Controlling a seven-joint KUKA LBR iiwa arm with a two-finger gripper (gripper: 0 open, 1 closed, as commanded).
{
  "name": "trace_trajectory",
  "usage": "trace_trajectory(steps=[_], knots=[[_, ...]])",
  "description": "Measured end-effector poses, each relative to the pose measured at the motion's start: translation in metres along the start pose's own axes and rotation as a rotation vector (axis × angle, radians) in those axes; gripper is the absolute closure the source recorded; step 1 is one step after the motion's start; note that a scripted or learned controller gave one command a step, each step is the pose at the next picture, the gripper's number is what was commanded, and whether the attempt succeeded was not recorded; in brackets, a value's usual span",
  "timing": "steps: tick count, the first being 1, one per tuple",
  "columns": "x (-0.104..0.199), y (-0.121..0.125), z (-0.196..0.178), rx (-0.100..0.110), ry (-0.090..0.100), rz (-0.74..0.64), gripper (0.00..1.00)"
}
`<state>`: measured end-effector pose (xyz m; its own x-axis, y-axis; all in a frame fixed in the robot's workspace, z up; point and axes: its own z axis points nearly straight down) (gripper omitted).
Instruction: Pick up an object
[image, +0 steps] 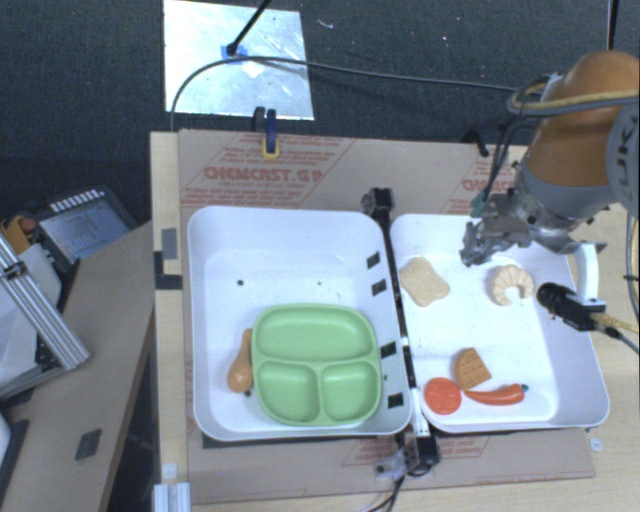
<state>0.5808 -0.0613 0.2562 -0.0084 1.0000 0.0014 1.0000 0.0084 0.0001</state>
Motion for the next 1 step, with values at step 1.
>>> trace_trajectory(steps=[1], knots=[[0.054,-0.0152,0.0158,0.001,0.001,-0.001,1.0]])
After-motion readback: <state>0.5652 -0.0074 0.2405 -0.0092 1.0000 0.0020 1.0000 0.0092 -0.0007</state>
